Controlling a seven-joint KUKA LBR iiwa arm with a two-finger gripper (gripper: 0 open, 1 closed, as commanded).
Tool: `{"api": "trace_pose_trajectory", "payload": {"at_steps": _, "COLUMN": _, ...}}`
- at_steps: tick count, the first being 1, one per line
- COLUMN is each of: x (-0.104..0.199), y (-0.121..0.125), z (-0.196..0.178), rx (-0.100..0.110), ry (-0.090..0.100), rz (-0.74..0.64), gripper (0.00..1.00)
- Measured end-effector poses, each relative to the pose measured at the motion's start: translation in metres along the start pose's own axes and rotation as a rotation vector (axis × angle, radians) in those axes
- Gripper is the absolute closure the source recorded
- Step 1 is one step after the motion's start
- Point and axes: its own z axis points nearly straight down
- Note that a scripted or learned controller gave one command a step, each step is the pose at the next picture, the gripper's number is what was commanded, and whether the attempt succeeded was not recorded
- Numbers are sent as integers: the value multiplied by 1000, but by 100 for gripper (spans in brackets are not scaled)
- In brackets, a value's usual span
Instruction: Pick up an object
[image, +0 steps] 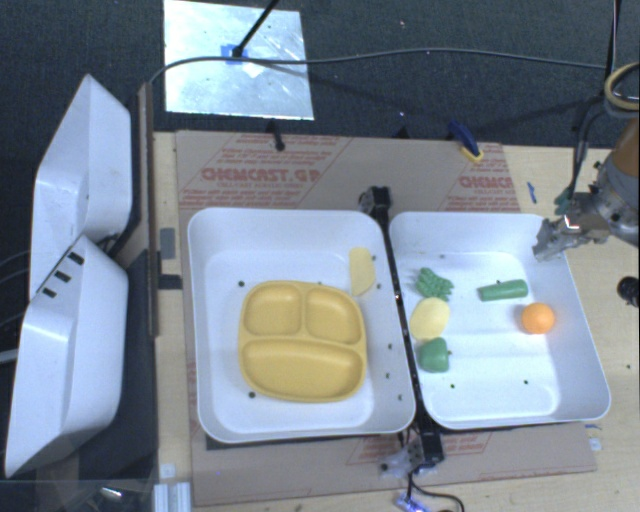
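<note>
The jaws (553, 240) hang at the far right rim of the right bin (500, 400); whether they are apart or together cannot be told, and nothing shows between them. Nearest in that bin lie a green cucumber (502, 290) and an orange (538, 318), then a yellow lemon (429, 318) between two green pieces. The left bin (215, 400) holds a yellow divided tray (302, 340).

Yellow divided tray (300, 340) and pale yellow piece (361, 271) in white left bin (215, 250). White right bin (570, 390): orange ball (538, 318), green cylinder (502, 291), green leafy piece (434, 284), yellow item (429, 319), green pepper (433, 355). Tan surface (250, 170), red lettering.
</note>
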Motion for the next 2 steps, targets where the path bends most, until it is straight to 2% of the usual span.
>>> {"api": "trace_pose_trajectory", "payload": {"at_steps": 2, "x": 103, "y": 20, "z": 21, "rx": 4, "ry": 2, "rz": -3, "gripper": 100}}
